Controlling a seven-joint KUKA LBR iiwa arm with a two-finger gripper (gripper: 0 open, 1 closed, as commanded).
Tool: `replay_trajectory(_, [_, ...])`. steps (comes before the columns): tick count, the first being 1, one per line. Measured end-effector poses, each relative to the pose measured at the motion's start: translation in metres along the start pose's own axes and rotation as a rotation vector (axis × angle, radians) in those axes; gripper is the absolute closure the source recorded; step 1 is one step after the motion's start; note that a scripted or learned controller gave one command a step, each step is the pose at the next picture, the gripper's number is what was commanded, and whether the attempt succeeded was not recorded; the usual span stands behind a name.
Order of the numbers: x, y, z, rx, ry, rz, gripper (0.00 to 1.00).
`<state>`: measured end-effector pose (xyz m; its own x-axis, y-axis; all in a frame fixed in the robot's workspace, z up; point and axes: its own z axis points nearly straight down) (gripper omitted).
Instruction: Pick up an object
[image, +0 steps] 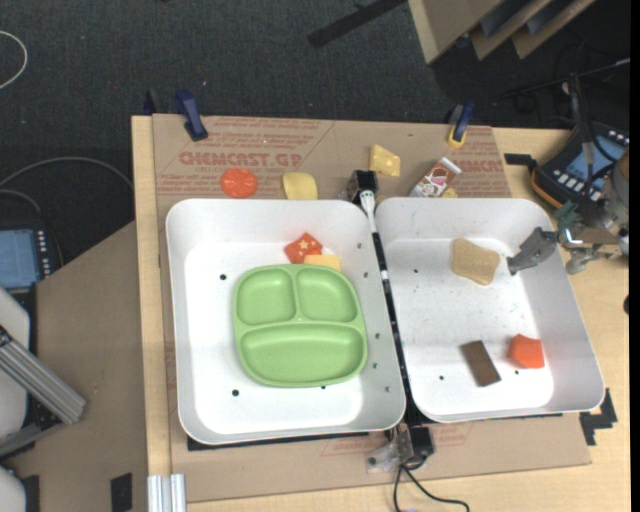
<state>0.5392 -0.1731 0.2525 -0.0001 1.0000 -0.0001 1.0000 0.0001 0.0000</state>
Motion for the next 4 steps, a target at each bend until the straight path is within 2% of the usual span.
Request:
replay_trajectory(1, [0.059,-0.065,0.116,0.016,0.007,-0.001,0.0])
replay_trajectory(2, [-0.002,0.018,0.17,-0.004,-0.004,-0.001,0.0])
replay_trajectory(3, [-0.047,0.062,0.168,0.005,0.013,-0.002,0.0])
replay_trajectory(4, [0.015,-0.05,0.168,0.011,0.007,0.001,0.0])
